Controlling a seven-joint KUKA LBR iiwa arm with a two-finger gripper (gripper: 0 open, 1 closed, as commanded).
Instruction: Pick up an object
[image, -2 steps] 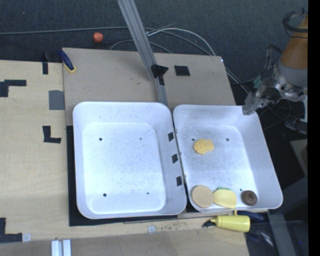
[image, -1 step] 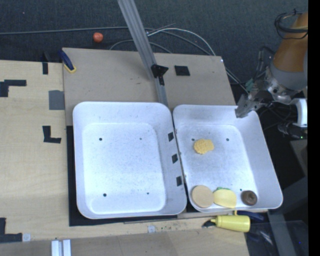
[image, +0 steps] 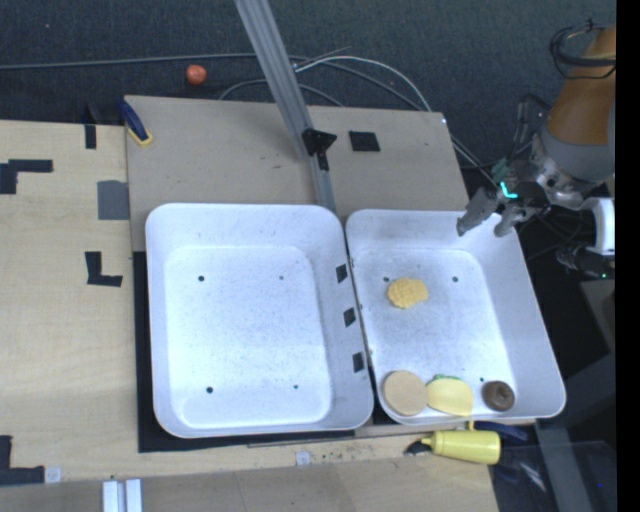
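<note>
Camera view: looking down at a slant on two white bins sitting side by side.
Gripper (image: 487, 218): hanging over the far right rim of the right bin (image: 520, 270), fingers spreading apart, nothing sitting between them.
Yellow crumbly disc (image: 407, 293): lying flat near the right bin's middle, well apart from the gripper; roughly round, showing no clear long axis.
Near edge of right bin: tan disc (image: 405, 392), yellow piece (image: 450, 396) and small brown round item (image: 498, 396) lying in a row, the first two touching.
Yellow bottle (image: 465, 445): lying outside the bin, long axis running left-right, dark tip pointing left.
Left bin (image: 160, 300): sitting beside the right bin.
Hard to make out: identity of the brown item; the arm is being cut off at the right.
</note>
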